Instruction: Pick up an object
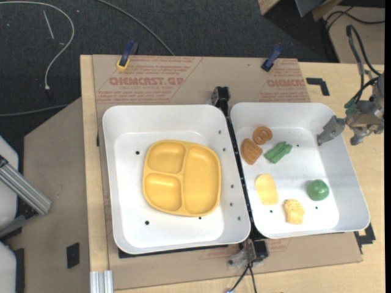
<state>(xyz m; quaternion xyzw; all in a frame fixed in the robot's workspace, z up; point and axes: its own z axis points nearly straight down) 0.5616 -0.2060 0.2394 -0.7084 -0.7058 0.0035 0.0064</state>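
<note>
Over the right bin's (342, 163) far right rim, your jaws (343, 129) hang spread and empty, two fingers splayed apart. Every candidate lies to their left and nearer the camera. Your simplest target is probably the green block (278, 152), well left of the jaws: its long axis runs diagonally, the high end pointing toward the jaws. Turn the wrist so the fingers close across its short width, descend straight, and stay off the brown pieces (250, 151) just beyond it. The green ball (317, 190) below the jaws may roll.
</note>
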